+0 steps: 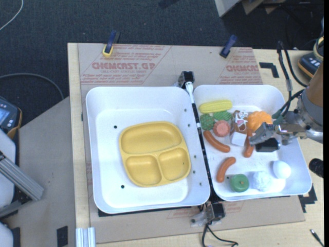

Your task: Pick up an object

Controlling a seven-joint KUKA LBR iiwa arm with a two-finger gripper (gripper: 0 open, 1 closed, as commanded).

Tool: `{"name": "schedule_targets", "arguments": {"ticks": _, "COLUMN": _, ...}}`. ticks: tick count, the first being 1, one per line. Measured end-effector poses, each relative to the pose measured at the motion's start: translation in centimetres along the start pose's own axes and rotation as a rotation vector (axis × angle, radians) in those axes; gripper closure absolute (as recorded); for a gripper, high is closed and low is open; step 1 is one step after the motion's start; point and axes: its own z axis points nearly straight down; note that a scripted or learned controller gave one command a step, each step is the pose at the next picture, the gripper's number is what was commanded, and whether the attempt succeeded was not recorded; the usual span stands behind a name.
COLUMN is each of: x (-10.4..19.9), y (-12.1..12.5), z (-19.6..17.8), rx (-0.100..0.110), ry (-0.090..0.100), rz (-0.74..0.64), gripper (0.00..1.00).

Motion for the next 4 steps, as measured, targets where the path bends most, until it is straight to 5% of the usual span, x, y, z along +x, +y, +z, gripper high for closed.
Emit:
{"name": "schedule_targets", "arguments": {"ticks": 1, "x": 0.0, "y": 0.2, "z": -0.5, "rx": -0.012, "ry": -0.002, "rz": -0.003, "gripper": 0.00}}
{"name": "schedule_targets", "arguments": {"ticks": 4, "x": 1.2, "y": 0.2, "z": 15.7, "rx": -0.013, "ry": 0.002, "rz": -0.002, "gripper": 0.00}}
